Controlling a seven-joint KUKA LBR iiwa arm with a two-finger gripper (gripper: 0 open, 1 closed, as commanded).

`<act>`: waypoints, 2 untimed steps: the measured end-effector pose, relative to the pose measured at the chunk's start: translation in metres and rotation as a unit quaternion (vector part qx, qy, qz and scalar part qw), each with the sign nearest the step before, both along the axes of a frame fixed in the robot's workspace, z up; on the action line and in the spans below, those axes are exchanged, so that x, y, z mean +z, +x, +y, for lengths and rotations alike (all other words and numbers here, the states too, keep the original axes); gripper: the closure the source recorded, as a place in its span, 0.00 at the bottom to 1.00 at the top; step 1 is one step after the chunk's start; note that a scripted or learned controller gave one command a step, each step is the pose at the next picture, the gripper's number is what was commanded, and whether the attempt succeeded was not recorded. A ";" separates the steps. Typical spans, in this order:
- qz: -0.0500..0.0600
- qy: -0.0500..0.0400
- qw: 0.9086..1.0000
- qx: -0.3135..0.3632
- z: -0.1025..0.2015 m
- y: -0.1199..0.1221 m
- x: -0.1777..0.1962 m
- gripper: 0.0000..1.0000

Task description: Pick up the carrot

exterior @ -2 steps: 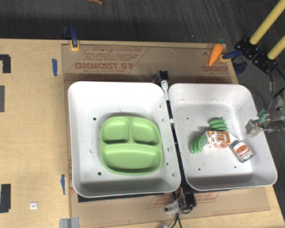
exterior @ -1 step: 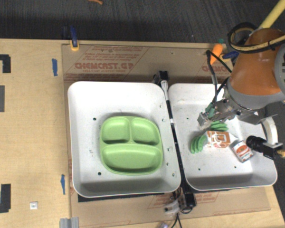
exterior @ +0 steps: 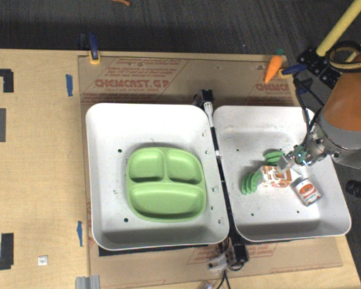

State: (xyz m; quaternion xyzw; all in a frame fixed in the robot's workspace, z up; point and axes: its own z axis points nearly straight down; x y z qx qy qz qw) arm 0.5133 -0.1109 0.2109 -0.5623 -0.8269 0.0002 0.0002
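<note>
Camera view: our gripper (exterior: 296,156) sits low in the right bin (exterior: 253,215) among clutter; can't tell its state. Carrot (exterior: 273,68) lies outside on the bench, 12 o'clock of that bin. We judge we're pre-grasp: next move needs lift, retarget to 12.

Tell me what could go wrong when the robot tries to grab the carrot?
The carrot lies on the cardboard beyond the right bin, while the gripper is down among the green pieces and small can. It might grab one of those, or nudge the can.
</note>
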 end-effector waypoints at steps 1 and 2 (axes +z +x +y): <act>0.000 0.000 0.995 0.101 0.001 -0.024 -0.013 1.00; 0.000 0.000 0.985 0.174 0.024 -0.034 -0.026 1.00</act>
